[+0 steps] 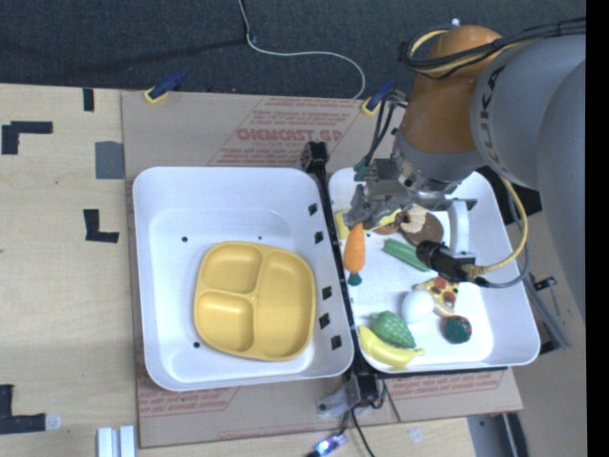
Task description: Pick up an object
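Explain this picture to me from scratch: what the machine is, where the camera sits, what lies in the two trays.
The grey and orange machine is a robot arm reaching in from the right. One fixed camera looks down at a slant on two shallow white bins. The left bin holds a yellow divided plate. The right bin holds toy food: an orange carrot, a banana, a leafy green piece, a white egg and more. The arm's gripper hangs over the carrot's end of that bin; nothing is visibly held.

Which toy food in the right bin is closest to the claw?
The orange carrot, upright by the bin divider just under the claw; the banana lies far lower.
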Tool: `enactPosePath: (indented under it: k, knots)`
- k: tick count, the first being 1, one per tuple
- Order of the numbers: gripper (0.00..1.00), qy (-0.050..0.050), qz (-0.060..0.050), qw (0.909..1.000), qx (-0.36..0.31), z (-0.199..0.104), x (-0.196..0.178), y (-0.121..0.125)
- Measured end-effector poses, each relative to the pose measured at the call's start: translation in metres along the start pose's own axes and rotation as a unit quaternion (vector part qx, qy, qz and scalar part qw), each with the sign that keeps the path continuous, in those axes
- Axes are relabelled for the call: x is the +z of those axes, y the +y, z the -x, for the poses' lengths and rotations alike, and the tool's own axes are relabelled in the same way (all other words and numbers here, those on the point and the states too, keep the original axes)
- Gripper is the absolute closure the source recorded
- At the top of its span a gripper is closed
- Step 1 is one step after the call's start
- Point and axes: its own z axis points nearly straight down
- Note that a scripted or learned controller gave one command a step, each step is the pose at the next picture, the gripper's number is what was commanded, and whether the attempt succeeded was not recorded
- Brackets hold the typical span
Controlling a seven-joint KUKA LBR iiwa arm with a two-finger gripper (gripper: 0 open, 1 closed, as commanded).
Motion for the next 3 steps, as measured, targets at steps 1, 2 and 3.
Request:
enactPosePath:
  k: [1, 2, 3]
  knots:
    - [1.0, -0.001, 0.003, 1.0, 0.001, -0.034, -0.008, -0.035]
    - [1.0, -0.001, 0.001, 1.0, 0.001, -0.075, -0.008, -0.057]
    - [1.0, 0.0, -0.001, 1.0, 0.001, -0.106, 0.001, -0.08]
